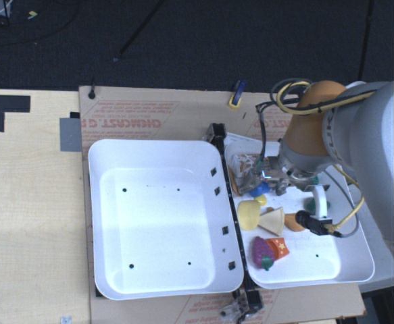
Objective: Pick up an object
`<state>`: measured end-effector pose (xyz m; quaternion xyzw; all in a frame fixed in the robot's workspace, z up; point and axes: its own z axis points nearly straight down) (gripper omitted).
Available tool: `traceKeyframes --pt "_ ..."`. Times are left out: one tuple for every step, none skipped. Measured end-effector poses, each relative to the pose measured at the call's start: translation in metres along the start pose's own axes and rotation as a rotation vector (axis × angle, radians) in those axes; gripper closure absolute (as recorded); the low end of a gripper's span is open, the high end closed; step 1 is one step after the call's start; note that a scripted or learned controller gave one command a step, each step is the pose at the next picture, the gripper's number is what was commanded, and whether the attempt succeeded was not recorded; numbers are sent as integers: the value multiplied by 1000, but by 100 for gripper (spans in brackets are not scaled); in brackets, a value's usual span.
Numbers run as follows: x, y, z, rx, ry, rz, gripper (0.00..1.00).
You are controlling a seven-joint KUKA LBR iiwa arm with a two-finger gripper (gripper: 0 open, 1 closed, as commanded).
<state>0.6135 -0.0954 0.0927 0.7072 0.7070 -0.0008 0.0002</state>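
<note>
Reaching into the right bin (pixel 359 265), we see the tool (pixel 272 175) low over a yellow object (pixel 248 214), a purple toy (pixel 262 251) nearby; its grip state we cannot tell.

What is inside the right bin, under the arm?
The right bin holds a yellow object, a beige wedge, an orange piece and a purple-and-red toy. The arm covers the bin's far part, hiding anything beneath.
</note>
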Motion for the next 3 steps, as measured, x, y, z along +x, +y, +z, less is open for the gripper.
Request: traceKeyframes --pt "5 29 6 10 -1 -2 0" --pt "5 29 -4 8 0 -1 100" --pt "98 38 -70 -18 37 -14 100"
